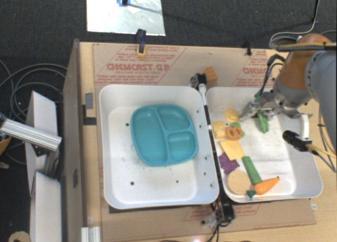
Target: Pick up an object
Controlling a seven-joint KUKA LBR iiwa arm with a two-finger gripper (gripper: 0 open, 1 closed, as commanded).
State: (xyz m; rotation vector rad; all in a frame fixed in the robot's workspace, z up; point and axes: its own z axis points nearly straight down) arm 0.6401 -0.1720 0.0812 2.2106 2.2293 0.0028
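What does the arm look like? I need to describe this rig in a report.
The arm is a rounded grey tube with an orange band above the wrist. Thin cables loop over it. The gripper is a darker metal assembly.

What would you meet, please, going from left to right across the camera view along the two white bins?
Left bin's wall → teal divided plate → right bin's purple piece → green stick → gripper → arm's orange band.
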